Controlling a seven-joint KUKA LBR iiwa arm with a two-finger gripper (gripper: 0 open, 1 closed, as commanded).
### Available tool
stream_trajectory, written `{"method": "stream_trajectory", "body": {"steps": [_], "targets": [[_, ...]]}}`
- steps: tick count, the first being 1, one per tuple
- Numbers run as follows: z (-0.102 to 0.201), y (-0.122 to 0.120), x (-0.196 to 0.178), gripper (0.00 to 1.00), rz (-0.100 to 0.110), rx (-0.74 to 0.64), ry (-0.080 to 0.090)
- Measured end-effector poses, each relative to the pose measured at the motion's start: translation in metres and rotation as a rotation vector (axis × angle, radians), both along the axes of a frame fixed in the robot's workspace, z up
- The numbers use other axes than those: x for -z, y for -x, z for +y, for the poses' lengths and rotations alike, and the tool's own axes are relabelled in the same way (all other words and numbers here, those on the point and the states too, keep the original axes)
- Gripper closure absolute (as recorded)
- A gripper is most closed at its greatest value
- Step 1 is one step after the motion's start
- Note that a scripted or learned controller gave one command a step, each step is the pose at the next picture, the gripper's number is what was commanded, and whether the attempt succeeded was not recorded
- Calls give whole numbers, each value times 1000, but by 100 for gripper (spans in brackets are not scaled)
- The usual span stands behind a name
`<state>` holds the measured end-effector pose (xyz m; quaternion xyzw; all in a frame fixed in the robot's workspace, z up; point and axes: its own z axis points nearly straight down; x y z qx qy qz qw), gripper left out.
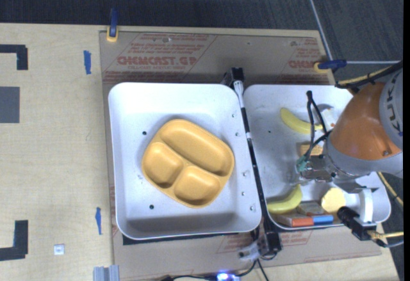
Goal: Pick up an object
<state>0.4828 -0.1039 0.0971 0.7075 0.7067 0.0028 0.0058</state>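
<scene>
My gripper (310,167) reaches down into the middle of the right bin (269,145), below the grey wrist and its orange band. One yellow banana (295,121) lies just behind it near the bin's back. A second banana (286,201) lies in front and to the left, at the bin's front wall. To the front right of the gripper rests a round yellow fruit (333,198). A thin orange and blue stick (309,221) sits along the front edge. Nothing is visibly held.
The left bin (128,164) holds a large yellow three-compartment tray (186,161) turned upside down. A black divider strip (246,139) runs between the bins. Both bins sit on a brown board (160,56) on the pale bench.
</scene>
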Motion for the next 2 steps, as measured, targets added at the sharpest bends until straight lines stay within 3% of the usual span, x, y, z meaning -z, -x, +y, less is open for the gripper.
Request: {"method": "stream_trajectory", "body": {"steps": [1,2], "targets": [[0,0,0,0,1,0,0],[0,-1,-10,100,-4,0,1]]}}
